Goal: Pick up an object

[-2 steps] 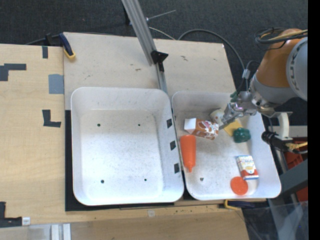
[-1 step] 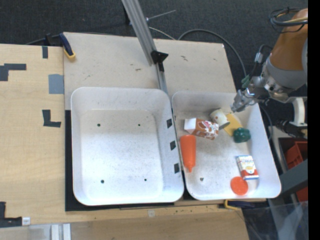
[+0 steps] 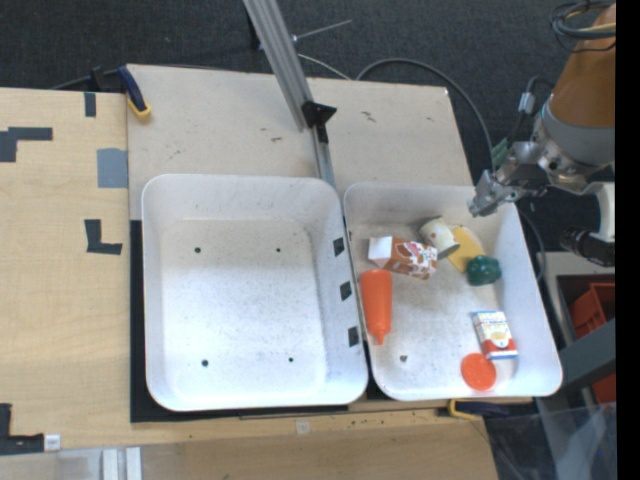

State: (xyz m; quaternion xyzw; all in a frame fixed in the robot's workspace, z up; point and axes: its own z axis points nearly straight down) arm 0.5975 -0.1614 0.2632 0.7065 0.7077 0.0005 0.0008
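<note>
Several small objects lie in the right bin (image 3: 400, 203): an orange carrot-shaped piece (image 3: 377, 304), a small white block (image 3: 379, 249), a red-brown packet (image 3: 411, 257), a cream cup (image 3: 437, 233), a yellow piece (image 3: 465, 245), a dark green lump (image 3: 483, 270), a white and red carton (image 3: 494, 331) and an orange disc (image 3: 478, 371). My gripper (image 3: 484, 198) hangs over the bin's far right corner, above and to the right of the cream cup. Nothing shows between its tips.
The left bin (image 3: 240, 288) sits beside the right one. A slanted metal rail (image 3: 285, 58) runs down to the gap between the bins. A black cable (image 3: 420, 68) arcs over the bench behind the right bin. A yellow and blue clamp (image 3: 135, 93) lies at the far left.
</note>
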